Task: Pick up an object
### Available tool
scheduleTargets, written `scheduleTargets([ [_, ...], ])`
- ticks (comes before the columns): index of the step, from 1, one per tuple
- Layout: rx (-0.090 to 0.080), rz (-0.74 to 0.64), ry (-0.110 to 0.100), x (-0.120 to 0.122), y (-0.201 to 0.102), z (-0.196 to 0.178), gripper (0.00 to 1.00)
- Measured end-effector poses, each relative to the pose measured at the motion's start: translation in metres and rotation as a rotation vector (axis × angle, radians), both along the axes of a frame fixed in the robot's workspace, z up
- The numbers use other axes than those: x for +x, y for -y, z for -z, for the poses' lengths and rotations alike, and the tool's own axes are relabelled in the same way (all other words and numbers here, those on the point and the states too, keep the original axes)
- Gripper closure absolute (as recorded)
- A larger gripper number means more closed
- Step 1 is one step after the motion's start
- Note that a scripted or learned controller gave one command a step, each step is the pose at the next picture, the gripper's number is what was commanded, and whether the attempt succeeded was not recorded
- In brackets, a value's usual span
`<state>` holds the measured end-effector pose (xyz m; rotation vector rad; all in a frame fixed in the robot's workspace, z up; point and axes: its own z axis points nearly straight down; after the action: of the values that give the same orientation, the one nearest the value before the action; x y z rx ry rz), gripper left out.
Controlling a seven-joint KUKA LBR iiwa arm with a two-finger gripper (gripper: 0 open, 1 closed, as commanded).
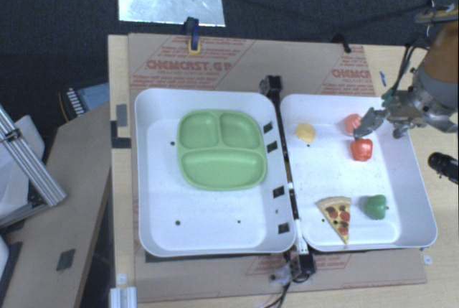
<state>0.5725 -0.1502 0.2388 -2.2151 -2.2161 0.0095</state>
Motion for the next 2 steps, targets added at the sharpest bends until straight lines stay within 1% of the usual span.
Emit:
scheduleTargets([
  [1, -0.002, -0.003, 0.011, 0.002, 0.0, -0.007, 0.0],
  [2, -0.002, -0.001, 0.011, 0.005, 0.001, 0.034, 0.0],
])
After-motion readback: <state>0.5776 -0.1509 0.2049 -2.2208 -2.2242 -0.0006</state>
